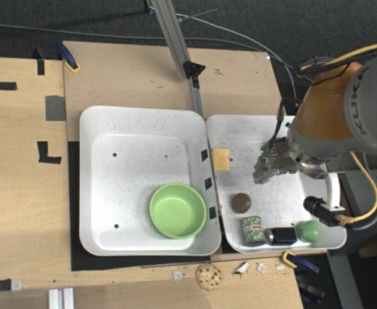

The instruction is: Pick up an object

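Tool (pixel 266 170) hovering over the right bin (pixel 240 129), near its middle, pointing left and down from the grey and orange arm (pixel 333 118); too dark and small to tell whether apart or together, and nothing seen held. Just left of it, apart, a small yellow block (pixel 221 159) lying close to the bin's left wall. Below the tool, a round brown object (pixel 241 203) on the bin floor, clear of it. Farther toward the near edge, a row of things: a green can (pixel 252 230), a black object (pixel 280 236) beside it, and a green rounded piece (pixel 309 232) at the corner. Over in the left bin (pixel 105 140), a green bowl (pixel 177 210) sitting in the near right corner, well apart from the tool. Outside the bins, on the bench (pixel 21 172), a cookie-like disc (pixel 207 277) near the front edge. Judged from this: nothing lifted yet, every object resting in place; choosing, closing and raising all left to do, with the yellow block or brown object likeliest, being nearest.
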Tool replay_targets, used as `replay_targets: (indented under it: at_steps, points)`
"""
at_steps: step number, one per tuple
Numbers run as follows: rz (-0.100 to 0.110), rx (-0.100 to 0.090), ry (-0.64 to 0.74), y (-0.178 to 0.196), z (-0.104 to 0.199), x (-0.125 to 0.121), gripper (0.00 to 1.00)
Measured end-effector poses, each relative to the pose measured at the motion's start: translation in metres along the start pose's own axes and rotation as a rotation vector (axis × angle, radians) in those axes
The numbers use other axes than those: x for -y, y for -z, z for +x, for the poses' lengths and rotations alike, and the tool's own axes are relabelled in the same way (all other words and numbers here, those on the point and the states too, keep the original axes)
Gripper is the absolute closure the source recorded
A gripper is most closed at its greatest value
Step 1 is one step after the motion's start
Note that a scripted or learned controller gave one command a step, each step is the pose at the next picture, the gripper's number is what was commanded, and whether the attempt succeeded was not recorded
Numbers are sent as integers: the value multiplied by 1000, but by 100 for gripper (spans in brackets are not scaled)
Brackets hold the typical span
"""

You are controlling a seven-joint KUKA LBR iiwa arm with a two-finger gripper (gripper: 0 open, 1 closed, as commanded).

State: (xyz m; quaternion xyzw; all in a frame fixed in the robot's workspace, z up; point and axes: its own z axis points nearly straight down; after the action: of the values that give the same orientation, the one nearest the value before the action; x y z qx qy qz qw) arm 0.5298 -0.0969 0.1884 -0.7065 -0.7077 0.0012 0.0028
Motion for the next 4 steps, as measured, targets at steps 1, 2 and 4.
replay_targets:
  at_steps: [1,2,4]
  points:
    - [0,0,0,0,0,0,0]
    - [8,0,-1,-47,4,0,0]
    - [6,-3,-2,-88,5,1,100]
